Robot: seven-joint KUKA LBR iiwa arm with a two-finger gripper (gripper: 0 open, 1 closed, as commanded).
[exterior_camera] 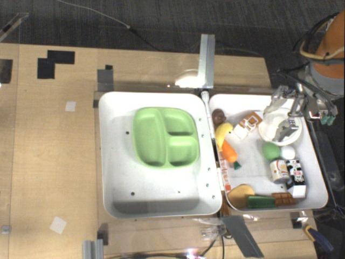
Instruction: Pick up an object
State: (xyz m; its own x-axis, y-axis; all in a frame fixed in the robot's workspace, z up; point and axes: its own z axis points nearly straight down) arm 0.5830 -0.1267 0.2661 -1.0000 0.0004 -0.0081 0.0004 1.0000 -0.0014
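My gripper (285, 115) hangs over the back right part of the right bin (318, 171), just above a white bowl (276, 131). The grey arm with its orange band (329, 53) comes in from the upper right. Left of the bowl lie a small white and orange carton (247, 124), a yellow banana (222, 132), an orange carrot (229, 152) and a brown ball (218, 115). In front of the bowl are a green ball (271, 151), a small white ball (289, 153), a can (278, 170) and a black and white box (296, 176).
A green divided plate (164, 136) lies in the left bin (116, 161). Along the right bin's front wall sit a tan piece (241, 190), a dark green bar (260, 201) and a brown block (284, 198). A metal post (207, 61) rises behind the divider between the bins.
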